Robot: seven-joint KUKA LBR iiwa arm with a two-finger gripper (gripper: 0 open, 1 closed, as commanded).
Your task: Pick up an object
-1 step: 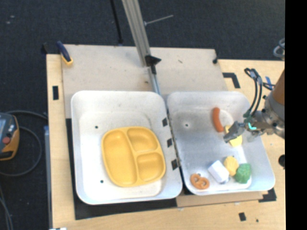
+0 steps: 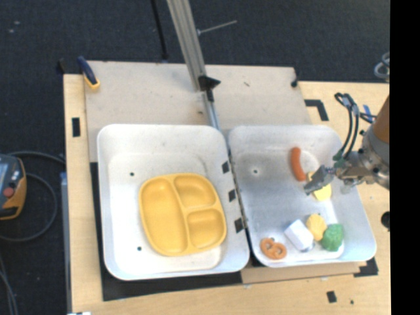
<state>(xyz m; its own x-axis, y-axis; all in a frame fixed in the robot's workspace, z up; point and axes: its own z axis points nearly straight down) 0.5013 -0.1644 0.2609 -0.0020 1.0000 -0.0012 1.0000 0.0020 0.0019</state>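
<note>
From above, the worktop (image 2: pixel 151 90) carries two white bins. The left bin (image 2: pixel 118 149) holds a yellow divided tray (image 2: pixel 182 213). The right bin (image 2: pixel 275 149) holds an orange sausage (image 2: pixel 298 163), a yellow block (image 2: pixel 322 192), a white block (image 2: pixel 298 234), a yellow lumpy toy (image 2: pixel 316 226), a green toy (image 2: pixel 333 237) and an orange pretzel (image 2: pixel 273 248). The claw (image 2: pixel 319 179) hangs just over the yellow block near the bin's right side; whether it grips anything cannot be told.

arm (image 2: pixel 375 151) cut off at right edge, gripper (image 2: pixel 319 179) blurred, yellow piece (image 2: pixel 323 193) partly hidden beneath it, finger state unreadable
</note>
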